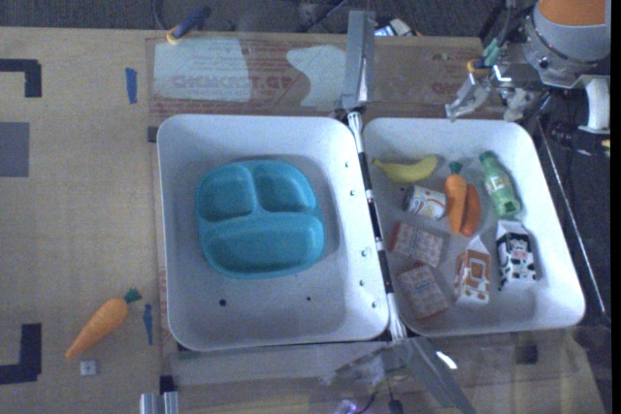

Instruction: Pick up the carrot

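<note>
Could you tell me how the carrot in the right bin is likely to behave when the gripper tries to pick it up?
The carrot looks like a smooth plastic toy, so probably stiff and light, perhaps slippery. Its tapered, rounded body may roll or squirt sideways under a pinch. It lies against an orange item, so the neighbour may get nudged or caught too. The gripper hangs above the right bin's far edge.

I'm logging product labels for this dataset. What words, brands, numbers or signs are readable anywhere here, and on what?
No text can be quoted with confidence.
Cardboard sheet behind the left bin: large reddish printed lettering, faded and apparently reversed; unreadable.
Green bottle: label too small.
Can: label blurred.
Black-and-white carton: cow-like pattern, no legible words.
Orange carton and two snack packets: print blurred.
</note>
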Robot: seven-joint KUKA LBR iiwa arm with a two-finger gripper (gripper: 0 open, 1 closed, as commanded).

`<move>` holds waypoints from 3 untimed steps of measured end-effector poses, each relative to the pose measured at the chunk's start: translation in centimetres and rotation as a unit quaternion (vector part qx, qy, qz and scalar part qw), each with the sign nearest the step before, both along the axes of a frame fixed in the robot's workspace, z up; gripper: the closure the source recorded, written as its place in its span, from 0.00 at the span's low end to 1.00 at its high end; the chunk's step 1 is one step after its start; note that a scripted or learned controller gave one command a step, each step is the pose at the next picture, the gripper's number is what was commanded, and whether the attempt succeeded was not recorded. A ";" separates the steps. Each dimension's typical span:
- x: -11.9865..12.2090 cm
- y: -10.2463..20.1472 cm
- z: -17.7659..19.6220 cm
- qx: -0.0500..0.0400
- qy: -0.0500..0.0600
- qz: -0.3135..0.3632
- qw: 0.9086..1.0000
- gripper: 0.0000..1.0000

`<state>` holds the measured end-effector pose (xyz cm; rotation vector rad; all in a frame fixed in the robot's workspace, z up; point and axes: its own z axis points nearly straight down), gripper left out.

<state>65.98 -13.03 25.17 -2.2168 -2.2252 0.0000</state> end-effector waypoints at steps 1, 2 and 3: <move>0.8 2.9 7.5 -0.002 -0.003 0.173 0.985 0.00; 0.7 0.2 -6.9 0.000 0.000 0.116 0.993 0.00; -2.0 -1.4 -16.4 -0.001 -0.003 0.125 0.992 0.00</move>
